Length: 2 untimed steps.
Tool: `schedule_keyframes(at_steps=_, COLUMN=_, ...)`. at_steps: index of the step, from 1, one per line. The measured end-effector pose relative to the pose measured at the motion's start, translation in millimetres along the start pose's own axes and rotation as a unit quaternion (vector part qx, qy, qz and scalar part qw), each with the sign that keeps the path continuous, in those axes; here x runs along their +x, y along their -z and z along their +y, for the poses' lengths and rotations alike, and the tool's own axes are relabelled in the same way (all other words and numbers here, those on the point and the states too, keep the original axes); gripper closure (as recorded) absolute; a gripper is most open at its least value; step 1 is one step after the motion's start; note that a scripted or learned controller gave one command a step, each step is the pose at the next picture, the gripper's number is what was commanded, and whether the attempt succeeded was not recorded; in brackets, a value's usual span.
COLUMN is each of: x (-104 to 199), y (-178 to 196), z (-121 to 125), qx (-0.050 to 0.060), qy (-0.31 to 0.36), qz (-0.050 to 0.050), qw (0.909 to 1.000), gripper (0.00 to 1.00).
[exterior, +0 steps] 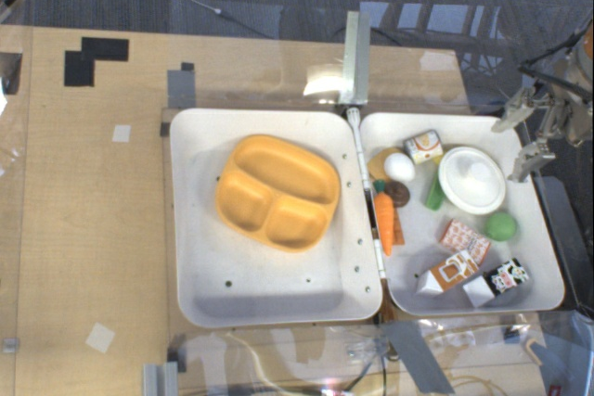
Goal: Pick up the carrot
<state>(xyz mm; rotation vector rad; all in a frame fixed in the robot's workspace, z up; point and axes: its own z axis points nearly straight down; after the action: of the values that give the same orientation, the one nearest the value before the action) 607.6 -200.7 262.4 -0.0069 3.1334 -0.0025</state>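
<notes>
Claw fingers apart, empty, right bin's far-right edge | arm cut off | carrot along left wall, partly hidden

We see a pale wooden bench under a clear sheet that catches glare. Two shallow white bins sit side by side on it, touching along a middle seam. The left bin takes up the bench's centre; the right bin lies toward the right edge. A black stepped patch marks the bench near its far left corner, and small pale squares dot the wood on the left. A grey metal post stands at the far edge, in line with the seam between the bins.
</notes>
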Motion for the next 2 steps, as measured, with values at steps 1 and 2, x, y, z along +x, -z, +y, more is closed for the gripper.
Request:
schedule_keyframes(at_steps=1, x=33.1, y=-109.1, z=-4.2, qx=0.001, qy=-0.112, qz=-0.004, qw=0.9937, gripper=0.0)
schedule_keyframes(at_steps=2, x=32.6, y=-117.0, z=1.0, qx=0.001, qy=-0.1, qz=-0.004, qw=0.995, gripper=0.0)
